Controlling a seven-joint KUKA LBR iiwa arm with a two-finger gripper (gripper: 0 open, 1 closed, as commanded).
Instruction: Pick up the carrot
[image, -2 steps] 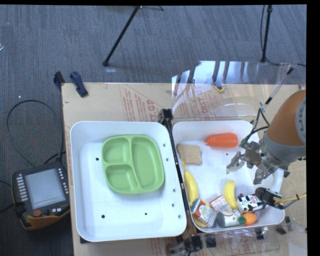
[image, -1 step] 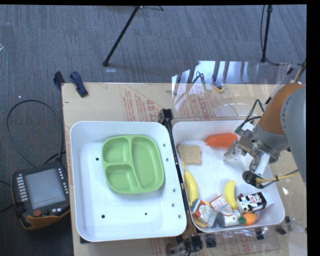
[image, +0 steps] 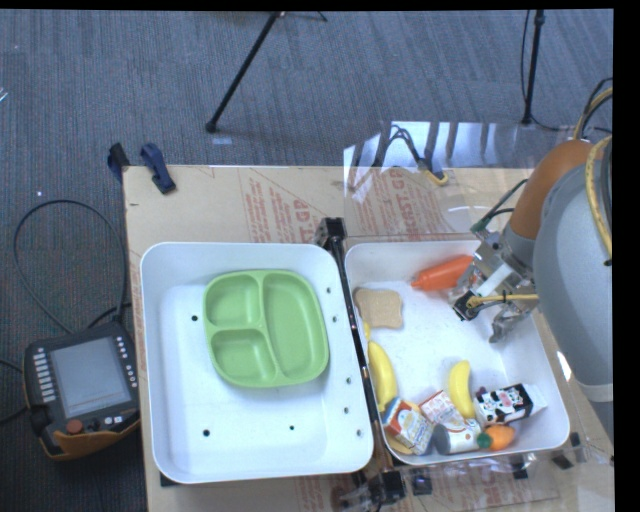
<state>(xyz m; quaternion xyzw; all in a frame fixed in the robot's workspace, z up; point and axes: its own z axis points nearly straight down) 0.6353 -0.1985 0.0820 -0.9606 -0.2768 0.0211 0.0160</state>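
So I was standing by the bench watching this one. The carrot (image: 443, 273) was lying in the right bin (image: 556, 395), up toward the far end, on a bit of a slant. One end pointed at the slice of toast (image: 380, 308) next to it, the other at the gripper (image: 497, 318). It had bare white floor all round it, well apart from the pile at the near end: two bananas (image: 381, 373), a little milk carton (image: 510, 403) and some snack packets (image: 420, 415). The left bin (image: 165, 400) just had the green divided plate (image: 267, 327) in it.

The gripper hung just beside the carrot's right-hand end, low over the bin. Honestly I couldn't tell how far open it was, since the wrist hardware blocked it from that angle. I didn't see the carrot clamped in it, so I'd call it not picked up yet.

Going by looks, the carrot was a plastic toy: light, stiff, smooth and probably a bit slick. Being round and tapered, I reckoned it would roll or squirt out if pinched near the thin tip. Best bet seemed to be squeezing across the fat middle, square to its length.
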